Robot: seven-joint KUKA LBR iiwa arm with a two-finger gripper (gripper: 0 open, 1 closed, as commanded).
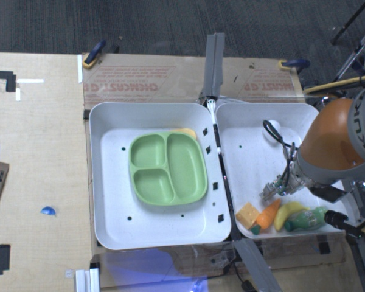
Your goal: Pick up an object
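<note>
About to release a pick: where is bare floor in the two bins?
Right bin: bare floor at the back-left, beside the divider. Its front corner is crowded: cheese wedge, carrot, banana, green bottle. Left bin: narrow margins around the green tray.

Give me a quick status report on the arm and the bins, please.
Gripper low in right bin, nothing seen between fingers. Carrot, cheese wedge, banana, green bottle clustered at near edge. Green divided plate in left bin.

Two white bins (103,181); one green divided plate (168,168); one cheese wedge (248,215); one carrot (267,215); one banana (287,212); one green bottle (307,219).
</note>
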